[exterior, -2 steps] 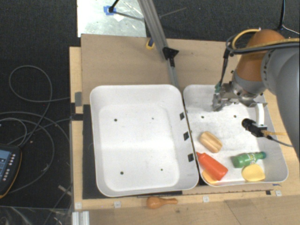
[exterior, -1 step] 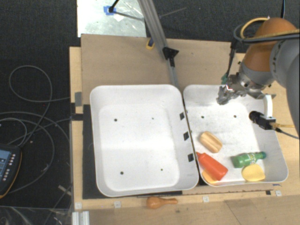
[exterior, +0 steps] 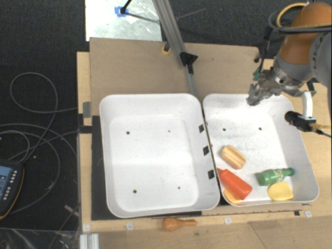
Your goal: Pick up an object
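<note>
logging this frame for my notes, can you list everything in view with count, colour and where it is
bins: 2, white, side by side on the bench
bread roll: 1, tan, right bin, near its middle
orange block: 1, orange-red, right bin, near front left corner
bottle: 1, green, lying in right bin, near the front
yellow piece: 1, yellow, right bin, front right, just below the bottle
wooden piece: 1, brown, on the bench in front of the bins
cables: several, black, on the dark floor at left
handset: 1, dark with orange rim, floor at far left
arm: 1, grey with orange band, at right
gripper: 1, grey, over the right bin's back edge
</note>
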Motion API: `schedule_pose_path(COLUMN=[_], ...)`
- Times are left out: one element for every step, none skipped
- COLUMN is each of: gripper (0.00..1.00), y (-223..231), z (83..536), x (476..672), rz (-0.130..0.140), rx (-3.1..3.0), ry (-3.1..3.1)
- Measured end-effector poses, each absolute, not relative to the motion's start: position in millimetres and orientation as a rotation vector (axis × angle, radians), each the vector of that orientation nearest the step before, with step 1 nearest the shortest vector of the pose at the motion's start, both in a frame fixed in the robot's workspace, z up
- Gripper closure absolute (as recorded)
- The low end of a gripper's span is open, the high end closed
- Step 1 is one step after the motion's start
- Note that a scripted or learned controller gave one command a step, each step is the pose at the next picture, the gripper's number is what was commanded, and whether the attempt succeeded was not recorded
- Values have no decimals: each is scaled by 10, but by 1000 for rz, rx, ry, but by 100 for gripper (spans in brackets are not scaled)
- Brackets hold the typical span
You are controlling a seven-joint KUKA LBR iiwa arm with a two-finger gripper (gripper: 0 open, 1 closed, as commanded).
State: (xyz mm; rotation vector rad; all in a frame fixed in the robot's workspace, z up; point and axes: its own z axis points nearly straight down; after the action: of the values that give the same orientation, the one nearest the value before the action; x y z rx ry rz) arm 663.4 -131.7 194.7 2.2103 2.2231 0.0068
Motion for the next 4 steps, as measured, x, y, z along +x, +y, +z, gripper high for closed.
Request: schedule_pose_path(gripper=[100,100,100,100], y=[-1300,-832,-355,19], z=[2561,2597,2630,2611], x=[6734,6577,6377,6063], rz=[8,3,3,0], rx=[2208,2211,2211,2213], ry=[2223,2232,2233,2233])
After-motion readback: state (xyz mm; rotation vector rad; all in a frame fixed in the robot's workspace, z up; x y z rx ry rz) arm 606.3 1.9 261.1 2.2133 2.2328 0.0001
